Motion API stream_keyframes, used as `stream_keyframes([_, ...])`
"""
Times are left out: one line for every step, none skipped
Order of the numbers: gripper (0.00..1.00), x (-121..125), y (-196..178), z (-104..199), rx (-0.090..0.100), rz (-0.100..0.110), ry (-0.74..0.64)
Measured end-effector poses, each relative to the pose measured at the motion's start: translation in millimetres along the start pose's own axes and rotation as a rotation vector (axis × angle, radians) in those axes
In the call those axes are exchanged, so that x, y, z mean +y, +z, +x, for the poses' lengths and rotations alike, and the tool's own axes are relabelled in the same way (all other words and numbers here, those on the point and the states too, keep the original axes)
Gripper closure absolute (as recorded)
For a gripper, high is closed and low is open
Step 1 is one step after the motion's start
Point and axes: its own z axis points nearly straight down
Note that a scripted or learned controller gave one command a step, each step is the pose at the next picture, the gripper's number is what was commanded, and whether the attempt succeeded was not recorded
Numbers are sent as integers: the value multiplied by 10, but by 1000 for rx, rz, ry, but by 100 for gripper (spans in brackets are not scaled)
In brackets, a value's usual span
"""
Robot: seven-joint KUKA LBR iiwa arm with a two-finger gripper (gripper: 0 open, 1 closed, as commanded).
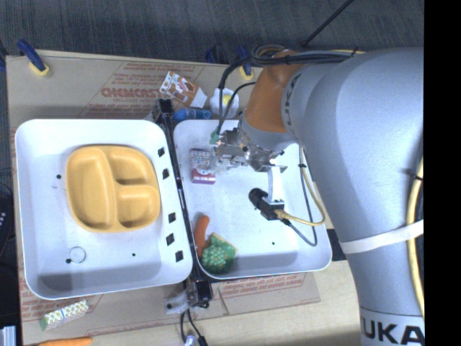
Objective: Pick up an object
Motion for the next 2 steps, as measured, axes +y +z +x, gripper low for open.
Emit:
stream_keyframes([0,-1,1,0,0,0,0])
stream_keyframes([100,5,-99,3,-1,-2,-3])
